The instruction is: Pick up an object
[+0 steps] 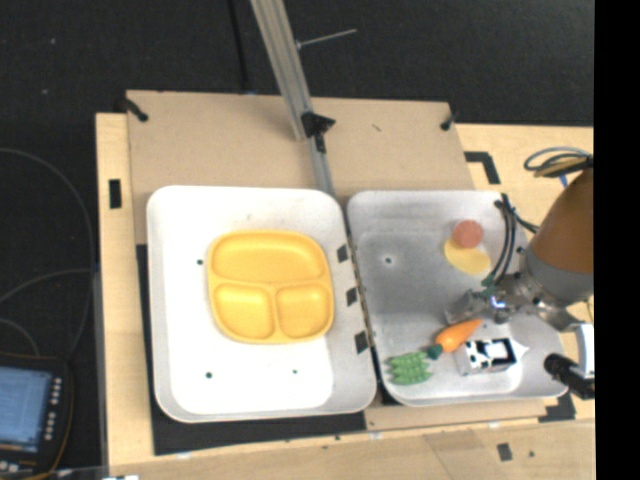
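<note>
2 shallow white bins sit on the tabletop [280, 138]; the gripper [487, 306] hangs low in the right bin [400, 258], just above the orange plastic carrot [458, 335]. Approach step, I judge. Finger state: cannot tell. Next, descend squarely onto the carrot.

1. A carrot [461, 334], orange with a small green tip at its left end, lies tilted in the right bin [400, 228], near the front edge.
2. A green leafy toy [409, 369] lies flat by the right bin's front-left corner, just left of the carrot's tip.
3. A black-and-white block [489, 354] sits near the right bin's front edge, just beside the carrot's right end.
4. A pink-red round piece [467, 233] lies towards the right bin's back-right corner, touching a pale yellow piece [468, 259] just in front of it.
5. A yellow three-compartment tray [270, 285] lies flat in the middle of the left bin [180, 268].
</note>
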Robot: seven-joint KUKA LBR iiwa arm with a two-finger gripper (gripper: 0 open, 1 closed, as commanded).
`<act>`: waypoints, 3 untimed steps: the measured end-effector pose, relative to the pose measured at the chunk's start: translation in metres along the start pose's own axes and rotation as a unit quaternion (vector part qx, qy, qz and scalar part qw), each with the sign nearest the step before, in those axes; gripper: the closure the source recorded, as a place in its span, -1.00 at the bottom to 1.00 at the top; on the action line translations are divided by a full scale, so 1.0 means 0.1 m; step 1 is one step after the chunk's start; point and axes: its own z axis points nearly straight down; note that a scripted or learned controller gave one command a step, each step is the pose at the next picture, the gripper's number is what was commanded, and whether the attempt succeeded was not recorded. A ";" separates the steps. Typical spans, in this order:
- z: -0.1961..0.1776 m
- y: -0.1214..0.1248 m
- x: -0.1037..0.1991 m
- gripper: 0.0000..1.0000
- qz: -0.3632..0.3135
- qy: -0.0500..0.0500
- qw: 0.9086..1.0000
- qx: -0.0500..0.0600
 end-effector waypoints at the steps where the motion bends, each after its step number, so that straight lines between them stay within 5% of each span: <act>1: -0.13 0.01 -0.01 1.00 0.002 0.000 1.000 -0.002; 3: -1.21 0.04 -0.05 1.00 -0.002 -0.001 1.000 -0.004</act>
